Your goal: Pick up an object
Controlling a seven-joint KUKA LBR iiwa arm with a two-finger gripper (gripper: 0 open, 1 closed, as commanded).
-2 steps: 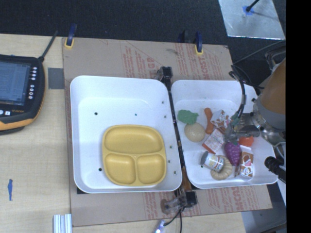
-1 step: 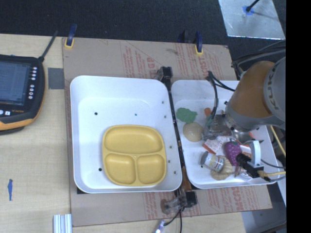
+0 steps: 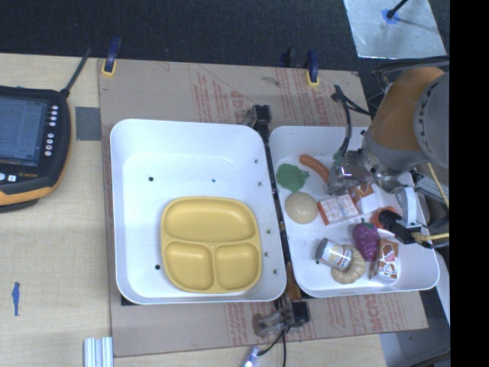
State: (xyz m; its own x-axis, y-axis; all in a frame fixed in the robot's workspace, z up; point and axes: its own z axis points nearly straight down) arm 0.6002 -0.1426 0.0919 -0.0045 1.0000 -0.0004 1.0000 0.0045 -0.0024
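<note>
Right bin [image 3: 306,285], right-centre of frame, holds all the loose pickable stuff. The tool [image 3: 345,170] sits in that bin's upper part, just right of the orange carrot-like piece [image 3: 313,164] and above the small red-and-white packet [image 3: 337,208]. Tool state: cannot tell, it's a small metallic blur under the grey arm [image 3: 405,128]; nothing visibly held.

Handling guesses, toy food mostly, so light:
- green leafy piece [image 3: 292,177]: flat, probably soft, hard to pinch from above.
- cream round ball [image 3: 301,207]: smooth, rounded, likely to squirt out; take it across the middle.
- carrot-like piece: slim, stiff-looking; pinch across the short axis. Nearest to tool, best bet.
- packet: flat, thin, lies low; poor grasp.
- small can [image 3: 335,254] on its side: rigid, slick metal, may roll; grip across the barrel.
- purple grape-like piece [image 3: 367,240]: bumpy, decent grip.
- tan ring-shaped piece [image 3: 348,274]: touching the can, crowded.
- small carton [image 3: 387,261], lower right: stiff, flat sides, easy.
- a red bit near the bin's right edge, partly hidden; unclear what.

Counts: two white bins; one of each item above, roughly nine in the right bin. Left bin [image 3: 137,151] has one yellow divided tray [image 3: 212,243], three compartments. One tablet-like controller [image 3: 27,144] on the counter [image 3: 53,281], upper left.
</note>
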